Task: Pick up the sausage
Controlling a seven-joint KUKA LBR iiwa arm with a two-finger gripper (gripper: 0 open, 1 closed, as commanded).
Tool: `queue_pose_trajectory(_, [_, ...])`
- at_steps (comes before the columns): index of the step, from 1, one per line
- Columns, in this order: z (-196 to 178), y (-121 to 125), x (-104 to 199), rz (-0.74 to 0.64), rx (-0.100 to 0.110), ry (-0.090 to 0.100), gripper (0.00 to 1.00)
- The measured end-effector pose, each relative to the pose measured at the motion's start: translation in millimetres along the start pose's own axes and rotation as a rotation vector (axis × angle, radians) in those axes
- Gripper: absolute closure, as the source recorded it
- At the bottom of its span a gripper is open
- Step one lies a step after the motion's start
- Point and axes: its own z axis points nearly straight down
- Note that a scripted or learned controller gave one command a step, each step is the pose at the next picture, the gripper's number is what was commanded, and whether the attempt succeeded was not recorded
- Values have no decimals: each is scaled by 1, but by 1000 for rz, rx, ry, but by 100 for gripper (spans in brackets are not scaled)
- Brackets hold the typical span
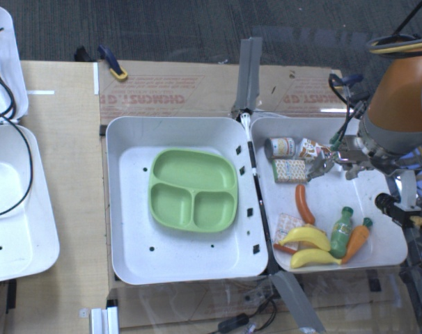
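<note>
Two shallow white plastic bins are seen side by side on the pale wooden worktop (65, 89). In the left bin (127, 186) a light green, three-compartment plastic tray (194, 189) is laid near the middle, with bare white floor left around it on all sides. The right bin (385, 252) is more crowded: a small cylindrical can with a printed label (283, 147) is lying on its side near the far wall, a flat patterned packet (290, 170) is placed just in front of it, and a crinkled foil wrapper (313, 149) is found beside the can. The smooth, reddish-orange sausage (305, 204) is lying lengthwise on the bin floor near the bin's middle, apart from the packet and just beyond two curved yellow bananas (310, 246) at the near edge. Beside the bananas a small green bottle (341, 232) and an orange carrot with a green top (358, 240) are set close together. The gripper (327, 164), carried by the grey and orange arm, is held low over the far part of the right bin, next to the wrapper and clear of the sausage; whether it is clenched or released cannot be told.
</note>
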Motion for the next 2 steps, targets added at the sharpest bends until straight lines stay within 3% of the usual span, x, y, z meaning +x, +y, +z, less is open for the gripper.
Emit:
queue_pose_trajectory(1, [97,23,4,156,0,0,0])
queue_pose_trajectory(2, [89,23,3,160,2,0,100])
